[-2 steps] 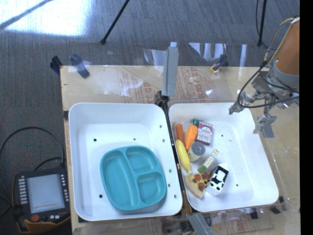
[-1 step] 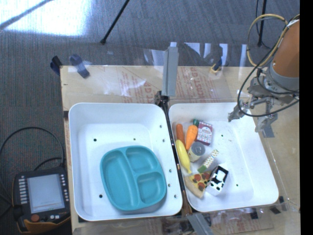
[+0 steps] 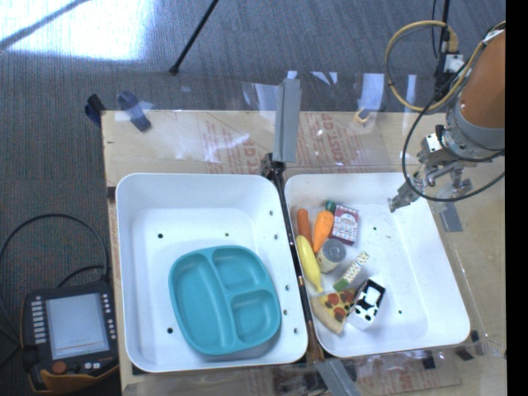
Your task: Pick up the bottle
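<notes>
I read the bottle [image 3: 332, 254] as the small grey-capped container lying in the right bin [image 3: 412, 304], well below and to the left of my gripper [image 3: 402, 200], though it is small enough that I can't make out more than a round lid and a pale body. It sits in the middle of a cluster of toy food: a red carton [image 3: 346, 223] just above it, closer to the gripper, two carrots [image 3: 314, 226] to its upper left, a yellow banana [image 3: 308, 262] touching its left side, and further down, away from the gripper, a corn cob [image 3: 353, 269], a pizza slice [image 3: 332, 308] and a black-and-white cow-patterned carton [image 3: 367, 302]. The gripper itself hangs over the bin's upper right area near the back wall, apart from all of these; I see nothing between its fingers, and I cannot tell how wide they stand. Above it the arm's orange band [image 3: 487, 81] shows at the upper right. Far to the gripper's left, the other white bin [image 3: 148, 213] holds a teal divided plate [image 3: 224, 299]
</notes>
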Controlling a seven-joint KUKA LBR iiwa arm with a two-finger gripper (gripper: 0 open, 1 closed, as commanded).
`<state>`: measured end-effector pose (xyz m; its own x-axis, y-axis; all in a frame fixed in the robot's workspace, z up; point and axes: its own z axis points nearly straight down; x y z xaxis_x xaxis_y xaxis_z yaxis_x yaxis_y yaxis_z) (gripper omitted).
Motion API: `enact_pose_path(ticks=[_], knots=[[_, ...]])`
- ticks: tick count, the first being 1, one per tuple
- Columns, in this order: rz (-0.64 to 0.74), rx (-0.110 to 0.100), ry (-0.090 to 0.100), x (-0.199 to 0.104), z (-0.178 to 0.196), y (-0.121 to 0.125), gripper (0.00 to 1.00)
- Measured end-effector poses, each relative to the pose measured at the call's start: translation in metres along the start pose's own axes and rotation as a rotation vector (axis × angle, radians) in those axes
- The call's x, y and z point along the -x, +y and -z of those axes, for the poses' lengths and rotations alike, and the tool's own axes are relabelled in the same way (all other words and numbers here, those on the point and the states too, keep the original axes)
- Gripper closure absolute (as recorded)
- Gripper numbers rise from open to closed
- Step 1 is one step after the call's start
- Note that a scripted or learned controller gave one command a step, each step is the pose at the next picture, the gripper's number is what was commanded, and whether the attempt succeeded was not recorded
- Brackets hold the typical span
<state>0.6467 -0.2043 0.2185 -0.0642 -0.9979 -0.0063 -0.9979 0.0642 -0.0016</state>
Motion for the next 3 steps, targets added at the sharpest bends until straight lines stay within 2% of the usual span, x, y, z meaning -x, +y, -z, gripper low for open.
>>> enact_pose_path(ticks=[1,2,3], knots=[[0.197,0.003,0.000,-0.004,-0.122,0.001,0.00],[0.194,0.004,-0.007,-0.001,-0.115,0.000,1.00],[0.098,-0.002,0.000,0.015,0.067,0.001,1.00]])
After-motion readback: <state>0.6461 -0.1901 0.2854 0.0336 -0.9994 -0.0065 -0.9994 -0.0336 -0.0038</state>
